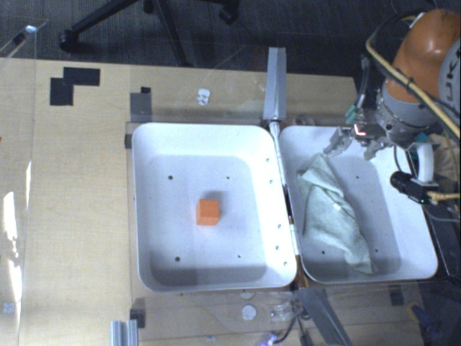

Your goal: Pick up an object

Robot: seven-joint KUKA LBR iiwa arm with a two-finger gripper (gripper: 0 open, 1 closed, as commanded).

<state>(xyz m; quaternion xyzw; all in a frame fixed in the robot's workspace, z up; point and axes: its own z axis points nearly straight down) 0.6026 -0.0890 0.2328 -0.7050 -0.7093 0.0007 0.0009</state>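
The hand [355, 144] hovers over the right bin's [403, 265] far edge, fingers spread, holding nothing. The cloth [330, 215] lies just below it. Descend vertically onto a raised fold, then close.

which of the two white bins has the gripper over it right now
The right bin, the one holding the crumpled cloth. The gripper hangs above its far edge. The left bin holds an orange block.
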